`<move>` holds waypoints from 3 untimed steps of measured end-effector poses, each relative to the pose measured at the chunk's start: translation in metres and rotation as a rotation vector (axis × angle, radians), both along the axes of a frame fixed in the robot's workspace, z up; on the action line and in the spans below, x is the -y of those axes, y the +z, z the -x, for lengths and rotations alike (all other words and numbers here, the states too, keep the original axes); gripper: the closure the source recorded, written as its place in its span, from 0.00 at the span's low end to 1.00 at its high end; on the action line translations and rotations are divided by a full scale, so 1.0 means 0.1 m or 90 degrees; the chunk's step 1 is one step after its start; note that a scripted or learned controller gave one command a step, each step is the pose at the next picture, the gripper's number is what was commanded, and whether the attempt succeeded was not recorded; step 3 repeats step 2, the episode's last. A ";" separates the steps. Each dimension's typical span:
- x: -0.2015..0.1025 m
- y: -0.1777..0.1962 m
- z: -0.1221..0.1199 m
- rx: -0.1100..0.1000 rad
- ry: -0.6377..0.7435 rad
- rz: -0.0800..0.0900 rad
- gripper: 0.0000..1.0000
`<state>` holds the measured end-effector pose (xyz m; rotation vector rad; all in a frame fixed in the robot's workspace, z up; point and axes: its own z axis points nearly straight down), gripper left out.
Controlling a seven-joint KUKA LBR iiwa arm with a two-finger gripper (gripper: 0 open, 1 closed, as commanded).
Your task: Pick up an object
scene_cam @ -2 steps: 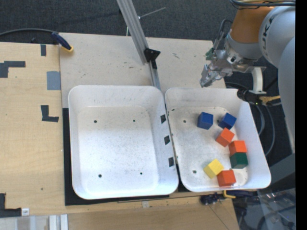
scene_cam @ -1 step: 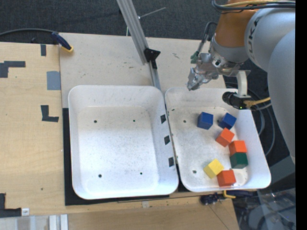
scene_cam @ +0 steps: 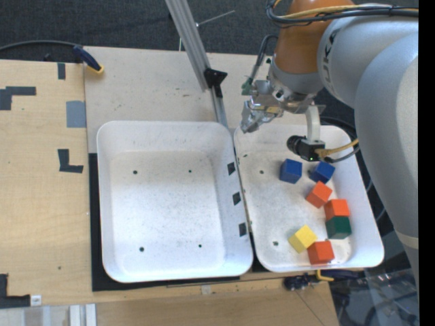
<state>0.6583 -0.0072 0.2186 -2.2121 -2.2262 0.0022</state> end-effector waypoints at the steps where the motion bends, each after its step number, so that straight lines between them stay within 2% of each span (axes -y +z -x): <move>1: -0.44 0.03 0.11 0.000 0.000 0.000 1.00; 2: -1.01 0.15 0.22 0.002 0.001 0.000 1.00; 3: -1.01 0.15 0.22 0.002 0.001 0.000 1.00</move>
